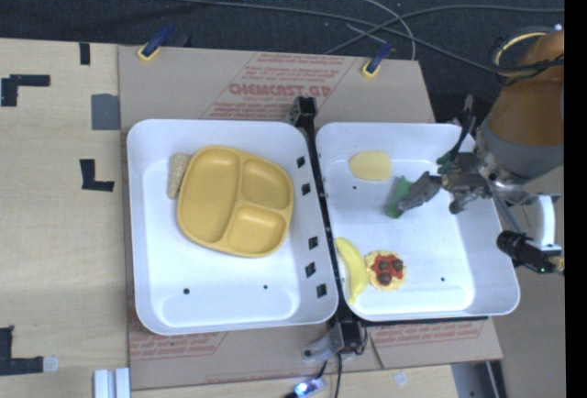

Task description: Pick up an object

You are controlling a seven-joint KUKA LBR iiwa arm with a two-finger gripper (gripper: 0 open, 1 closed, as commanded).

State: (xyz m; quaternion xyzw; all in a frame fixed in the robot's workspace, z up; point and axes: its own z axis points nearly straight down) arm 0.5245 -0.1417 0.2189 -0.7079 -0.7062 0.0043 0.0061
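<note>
The right bin (477, 281) is taken as the landmark. Over its middle the gripper (424, 192) is seen reaching in from the bin's right wall, tipped toward a small green object (401, 197), which lies just at its tip. Whether the fingers are open or closed cannot be told, nor whether the green piece is actually gripped. Toward the bin's far wall a pale yellow piece (371, 166) is left lying; near its front wall a banana (349, 266) and a red-topped item (386, 270) are found. In the bin alongside, a yellow divided plate (234, 200) is parked, well clear of the reach, probably.
</note>
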